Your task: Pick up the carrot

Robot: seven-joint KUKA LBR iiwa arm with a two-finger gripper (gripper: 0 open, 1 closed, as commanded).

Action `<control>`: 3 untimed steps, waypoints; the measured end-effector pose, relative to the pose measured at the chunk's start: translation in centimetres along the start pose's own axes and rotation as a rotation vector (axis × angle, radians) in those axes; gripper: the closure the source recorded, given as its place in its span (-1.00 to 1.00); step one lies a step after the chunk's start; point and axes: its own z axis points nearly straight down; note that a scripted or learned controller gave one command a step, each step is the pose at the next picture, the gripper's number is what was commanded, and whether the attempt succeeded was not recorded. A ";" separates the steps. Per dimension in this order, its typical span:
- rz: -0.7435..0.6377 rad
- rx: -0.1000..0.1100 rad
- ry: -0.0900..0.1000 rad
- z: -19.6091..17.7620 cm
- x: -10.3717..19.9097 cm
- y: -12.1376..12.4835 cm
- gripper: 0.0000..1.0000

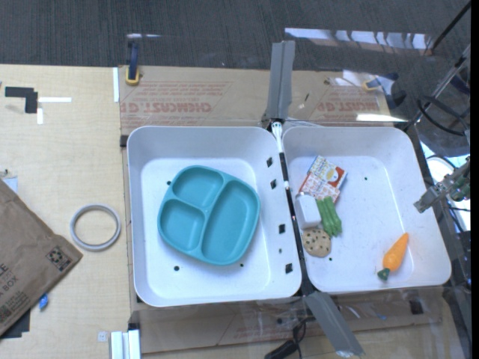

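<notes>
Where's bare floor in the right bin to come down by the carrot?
Bare patches: right bin centre between green piece and carrot, plus the back right corner. Crowded: left wall, with packet, green piece and cookie.

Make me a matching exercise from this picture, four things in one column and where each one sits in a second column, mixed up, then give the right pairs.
Things:
1. carrot
2. teal divided plate
3. cookie
4. tape ring

Places:
A. on the wooden bench, left of both bins
B. right bin, near its front right corner
C. middle of the left bin
D. right bin, by its left wall, just below the green vegetable

Pairs: 1-B, 2-C, 3-D, 4-A
</notes>
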 end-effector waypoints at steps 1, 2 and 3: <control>-0.063 -0.001 0.001 5.0 -1.4 10.5 1.00; -0.196 0.000 0.002 8.0 0.0 9.3 1.00; -0.196 0.000 0.002 8.0 0.0 9.3 -1.00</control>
